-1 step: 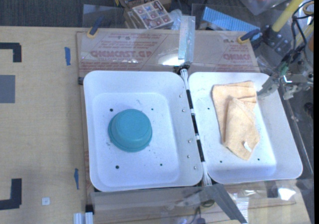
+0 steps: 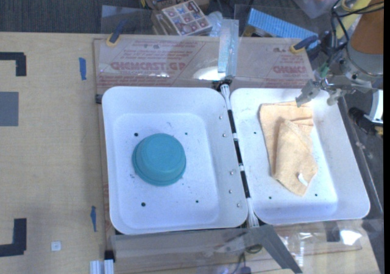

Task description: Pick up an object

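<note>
Two shallow white bins side by side on the tabletop (image 2: 49, 145). In the left bin (image 2: 122, 108), a teal bowl (image 2: 159, 158) turned upside down, lying left of the bin's middle and apart from every wall. In the right bin (image 2: 347, 163), a tan cloth (image 2: 292, 148), crumpled and folded over itself, running from the bin's far left part down toward its middle, with a small white tag near the lower end.

Claw (image 2: 318, 92) over the far edge of the right bin, at the end of the arm (image 2: 365, 41) reaching in from the right. Fingers apart, tips splayed, nothing between them. Left fingertip just above the cloth's far right corner, very near it; touching or not cannot be told. Rest of the cloth below and to the left of the claw. Teal bowl well apart from the claw, across the divide between the bins.
</note>
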